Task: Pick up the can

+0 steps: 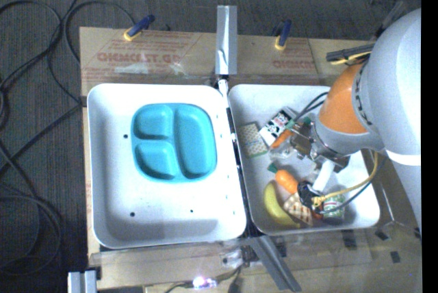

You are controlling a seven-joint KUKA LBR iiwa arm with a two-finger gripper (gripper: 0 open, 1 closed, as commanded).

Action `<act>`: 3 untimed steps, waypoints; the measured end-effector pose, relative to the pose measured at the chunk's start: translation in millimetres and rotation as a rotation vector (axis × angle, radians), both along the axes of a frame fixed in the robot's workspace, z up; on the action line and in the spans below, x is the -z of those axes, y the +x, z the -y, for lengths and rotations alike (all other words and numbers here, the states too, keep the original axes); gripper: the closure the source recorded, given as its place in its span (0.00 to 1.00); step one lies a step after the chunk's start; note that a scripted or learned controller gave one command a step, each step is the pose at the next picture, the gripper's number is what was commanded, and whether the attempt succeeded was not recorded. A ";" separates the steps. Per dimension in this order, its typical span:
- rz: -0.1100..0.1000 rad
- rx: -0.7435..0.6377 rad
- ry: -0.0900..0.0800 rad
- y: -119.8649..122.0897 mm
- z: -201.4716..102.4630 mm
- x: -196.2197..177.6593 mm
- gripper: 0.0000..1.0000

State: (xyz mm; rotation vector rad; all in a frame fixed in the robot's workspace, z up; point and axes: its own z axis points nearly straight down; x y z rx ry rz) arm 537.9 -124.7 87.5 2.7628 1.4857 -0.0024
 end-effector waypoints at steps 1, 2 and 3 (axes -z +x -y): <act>-0.012 0.017 0.002 31.1 64.0 -150.6 0.00; -0.013 -0.249 0.008 2.6 -10.7 -93.4 0.00; 0.004 -0.261 0.004 -17.4 63.5 -0.2 0.00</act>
